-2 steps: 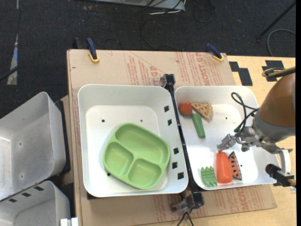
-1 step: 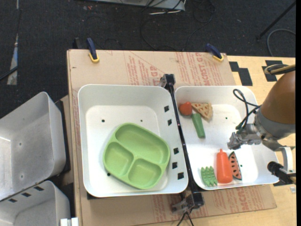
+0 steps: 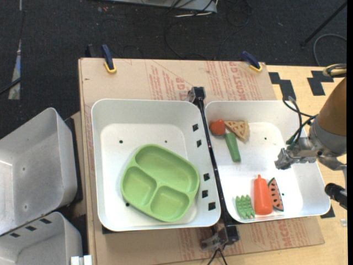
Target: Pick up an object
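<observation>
Lowest in view, along the right bin's (image 3: 309,211) front wall, you have three candidates packed tight: a green ridged piece (image 3: 243,206), an orange bottle (image 3: 261,195) and a melon slice (image 3: 275,194) — bottle and slice touching, green piece just beside. Crowding like that leaves little room for fingers on either side, so I'd judge them awkward picks.

Further back in that bin, a green stick (image 3: 232,147) lies alone on bare floor, its upper end near a red ball (image 3: 217,127) and a pizza wedge (image 3: 237,130), which sit together toward the back-left corner. That stick looks like your easiest target — clear space on both long sides.

Your gripper (image 3: 284,160) hangs over the bin's right half, near the right wall, above bare floor and well apart from every item. Nothing is in its grasp. Whether it is spread or closed, you cannot tell from this angle — the wrist and cables cover it.

Pick not yet made, by the look of it. Any target means a move left or toward the front.

Left bin (image 3: 105,148) holds a green tray (image 3: 160,181), tilted a bit across the floor, filling most of it — flat and wide, a poor choice for a two-finger grab.
</observation>
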Controlling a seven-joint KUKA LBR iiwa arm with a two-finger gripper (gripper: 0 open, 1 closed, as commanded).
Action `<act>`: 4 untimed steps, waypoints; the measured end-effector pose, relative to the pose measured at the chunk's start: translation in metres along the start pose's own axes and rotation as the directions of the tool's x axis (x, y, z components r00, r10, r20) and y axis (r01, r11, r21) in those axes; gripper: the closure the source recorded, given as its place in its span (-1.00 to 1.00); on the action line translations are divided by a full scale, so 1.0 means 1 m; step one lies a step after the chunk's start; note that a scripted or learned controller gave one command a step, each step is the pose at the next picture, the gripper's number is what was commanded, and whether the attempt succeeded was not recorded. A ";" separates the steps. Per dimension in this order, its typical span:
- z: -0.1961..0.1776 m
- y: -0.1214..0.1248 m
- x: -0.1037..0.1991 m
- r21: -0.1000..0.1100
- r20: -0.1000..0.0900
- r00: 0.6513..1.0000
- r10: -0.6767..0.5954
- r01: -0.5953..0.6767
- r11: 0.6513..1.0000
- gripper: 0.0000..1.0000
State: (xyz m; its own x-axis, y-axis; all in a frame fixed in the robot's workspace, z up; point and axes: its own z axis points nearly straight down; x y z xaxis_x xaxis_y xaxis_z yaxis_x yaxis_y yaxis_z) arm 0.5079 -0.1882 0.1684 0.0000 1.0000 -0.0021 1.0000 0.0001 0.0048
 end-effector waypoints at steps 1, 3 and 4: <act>-0.044 0.003 0.005 -0.001 0.000 1.000 -0.004 0.004 1.000 1.00; -0.073 0.007 0.057 0.003 -0.004 1.000 -0.007 0.007 1.000 1.00; -0.077 0.016 0.103 0.003 -0.003 1.000 -0.008 0.008 1.000 1.00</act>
State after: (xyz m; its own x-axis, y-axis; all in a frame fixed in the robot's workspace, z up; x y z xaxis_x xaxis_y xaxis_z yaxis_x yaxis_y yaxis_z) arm 0.5234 -0.0848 0.2451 -0.0081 1.0000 0.0011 1.0000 0.0081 0.0019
